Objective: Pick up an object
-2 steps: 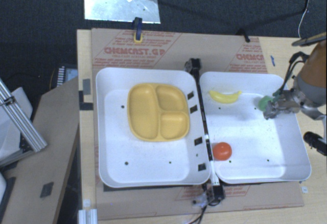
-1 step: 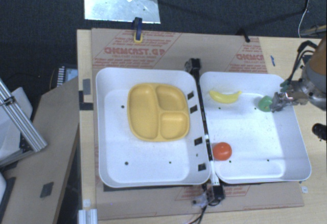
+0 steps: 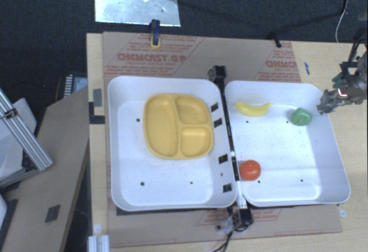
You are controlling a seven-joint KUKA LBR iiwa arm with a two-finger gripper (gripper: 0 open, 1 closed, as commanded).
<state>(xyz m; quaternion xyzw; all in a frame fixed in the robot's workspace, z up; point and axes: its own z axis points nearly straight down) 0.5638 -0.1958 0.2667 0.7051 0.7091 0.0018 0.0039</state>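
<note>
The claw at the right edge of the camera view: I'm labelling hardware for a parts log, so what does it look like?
The claw is a small grey metal assembly with darker patches, blocky and angular rather than smooth. A tiny bright spot and a teal-green fleck show on its body. Thin dark cables or rods rise above it toward the upper right. It is too small and blurred to make out its fingers or any markings.

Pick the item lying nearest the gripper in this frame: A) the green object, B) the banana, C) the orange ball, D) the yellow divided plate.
A: the green object sits by the right bin's far right edge, just beside the gripper.
</note>
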